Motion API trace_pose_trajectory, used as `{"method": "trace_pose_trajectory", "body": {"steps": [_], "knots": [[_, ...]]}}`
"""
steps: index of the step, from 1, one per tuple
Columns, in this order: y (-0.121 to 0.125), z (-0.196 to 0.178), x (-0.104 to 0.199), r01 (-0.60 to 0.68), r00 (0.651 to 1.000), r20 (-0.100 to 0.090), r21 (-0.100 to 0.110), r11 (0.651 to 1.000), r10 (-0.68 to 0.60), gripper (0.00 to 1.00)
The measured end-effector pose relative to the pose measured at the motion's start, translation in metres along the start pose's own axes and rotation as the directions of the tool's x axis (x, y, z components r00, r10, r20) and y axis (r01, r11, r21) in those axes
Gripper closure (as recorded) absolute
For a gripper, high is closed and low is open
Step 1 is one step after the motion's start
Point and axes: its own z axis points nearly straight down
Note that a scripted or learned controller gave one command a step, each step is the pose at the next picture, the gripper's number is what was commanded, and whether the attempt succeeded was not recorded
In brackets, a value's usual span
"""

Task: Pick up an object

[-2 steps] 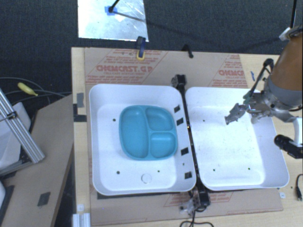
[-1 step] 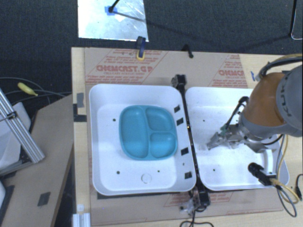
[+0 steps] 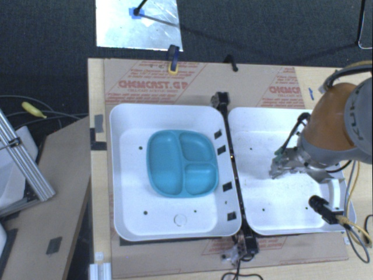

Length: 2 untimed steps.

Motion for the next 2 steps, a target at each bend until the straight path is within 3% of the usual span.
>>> {"method": "trace_pose_trajectory", "body": {"steps": [1, 2], "knots": [[-0.041, -0.203, 0.059, 0.008, 1.000, -0.002, -0.016, 1.000, -0.008, 1.00], [-0.043, -0.210, 0.126, 0.012, 1.000, -0.003, -0.001, 1.000, -0.012, 1.00]]}}
